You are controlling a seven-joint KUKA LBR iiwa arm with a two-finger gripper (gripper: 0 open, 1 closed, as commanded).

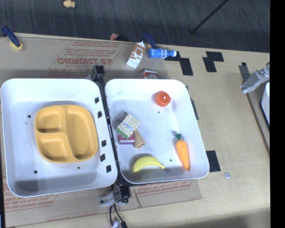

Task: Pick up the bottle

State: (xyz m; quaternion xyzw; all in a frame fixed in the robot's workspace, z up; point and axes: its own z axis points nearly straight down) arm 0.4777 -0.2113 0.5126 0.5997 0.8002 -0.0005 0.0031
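Observation:
A small blue bottle [157,53] lies on its side on the bench, just beyond the far edge of the right bin [194,127], with its pale neck pointing right. A blue clamp [148,39] sits right behind it. A small white and brown carton [136,55] lies just to its left.
The right bin holds a red ball [162,98], a patterned packet [128,126] on a pink one, a cone [139,139], a banana [147,164] and a carrot [182,151]. The left bin [14,175] holds a yellow divided plate [66,133]. A grey metal bracket [255,80] stands at the right.

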